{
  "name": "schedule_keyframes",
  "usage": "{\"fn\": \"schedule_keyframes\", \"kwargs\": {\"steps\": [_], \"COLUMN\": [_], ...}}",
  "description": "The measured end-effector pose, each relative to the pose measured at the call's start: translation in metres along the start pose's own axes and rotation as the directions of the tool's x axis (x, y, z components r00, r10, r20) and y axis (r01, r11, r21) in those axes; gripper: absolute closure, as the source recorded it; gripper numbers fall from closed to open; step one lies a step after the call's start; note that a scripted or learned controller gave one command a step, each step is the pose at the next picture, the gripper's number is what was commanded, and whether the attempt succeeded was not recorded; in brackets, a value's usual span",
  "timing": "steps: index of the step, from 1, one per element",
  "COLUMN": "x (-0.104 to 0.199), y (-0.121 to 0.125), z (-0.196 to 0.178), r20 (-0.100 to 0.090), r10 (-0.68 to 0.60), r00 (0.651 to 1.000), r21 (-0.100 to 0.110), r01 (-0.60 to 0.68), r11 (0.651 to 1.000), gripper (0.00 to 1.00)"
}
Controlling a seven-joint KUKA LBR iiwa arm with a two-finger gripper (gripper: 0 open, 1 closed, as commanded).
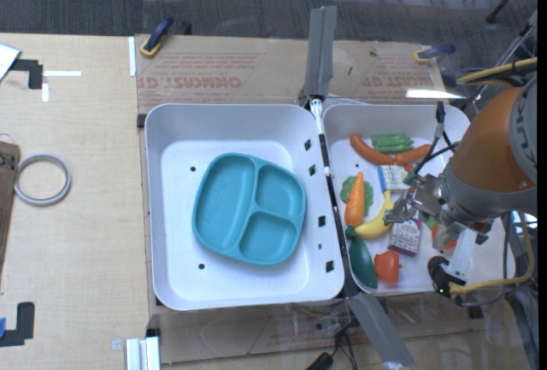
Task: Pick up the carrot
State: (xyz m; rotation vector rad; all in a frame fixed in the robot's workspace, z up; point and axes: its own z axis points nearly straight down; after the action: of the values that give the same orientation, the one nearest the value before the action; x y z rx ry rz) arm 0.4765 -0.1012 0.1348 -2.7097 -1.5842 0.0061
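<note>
Nearest the camera, at the bottom of the right bin (338, 116), a dark green vegetable (362, 262) lies against the near wall with a small red tomato-like piece (387, 266) just to its right. Taking the carrot (355, 199) as the landmark from here on: it lies in the left part of that bin, close to the central divider, its long axis running roughly near to far with the thick end toward the viewer and the tip pointing away. Touching it on the right sits a green leafy piece (367, 196), and just nearer and to the right lies a yellow banana (376, 223). The gripper (408, 204) hangs to the carrot's right, apart from it, over a small packet (405, 237) and the banana; whether its fingers are spread or closed cannot be told from this slant, and nothing is visibly held between them. So the carrot lies to the gripper's left, and I judge a short leftward shift is needed, with the fingers set across the carrot's width. Room is tight: the divider wall crowds the carrot's left flank and the leafy piece its right. Farther off, a red pepper (369, 151) and green pods (391, 140) lie beyond the carrot's tip. Left of the divider, the other bin (162, 189) bears a teal divided plate (249, 208).
</note>
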Motion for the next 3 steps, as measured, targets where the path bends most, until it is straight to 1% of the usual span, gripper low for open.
{"fn": "schedule_keyframes", "kwargs": {"steps": [1,2,3], "x": [-0.0019,-0.0023,-0.0023], "y": [0.0014,0.0017,0.0017], "z": [-0.0045,-0.0126,-0.0126], "r20": [0.000,0.002,0.002], "r10": [0.094,0.095,0.096], "r00": [0.996,0.995,0.995], "r21": [-0.001,0.001,0.001], "r01": [-0.094,-0.095,-0.096], "r11": [0.996,0.995,0.995], "gripper": [0.00,1.00,0.00]}}
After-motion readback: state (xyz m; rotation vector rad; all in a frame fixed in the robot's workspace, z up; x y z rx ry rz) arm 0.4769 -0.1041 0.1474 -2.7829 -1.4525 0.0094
